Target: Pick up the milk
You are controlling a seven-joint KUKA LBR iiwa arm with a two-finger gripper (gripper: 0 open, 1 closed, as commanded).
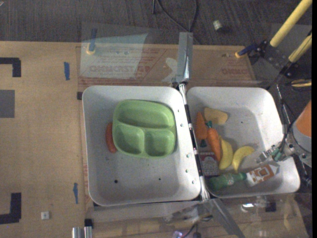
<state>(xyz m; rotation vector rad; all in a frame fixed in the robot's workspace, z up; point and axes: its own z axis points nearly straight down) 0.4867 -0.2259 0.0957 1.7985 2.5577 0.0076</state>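
Observation:
The milk (261, 174) is a small white carton with orange print, lying on its side near the front right corner of the right bin (250, 100). My gripper (270, 155) hangs just above and behind the carton, reaching in from the right under the orange-banded wrist (303, 128). Nothing visible is held in it. A green bottle (225, 180) lies with its end against the left end of the carton.
The right bin also holds a carrot (213, 142), a second orange piece (200, 125), two bananas (226, 153) (242, 155), a pale yellow chip (216, 115) and a dark red box (208, 163). The left bin (99, 108) holds a green divided tray (144, 128) and a red-orange sausage (110, 138).

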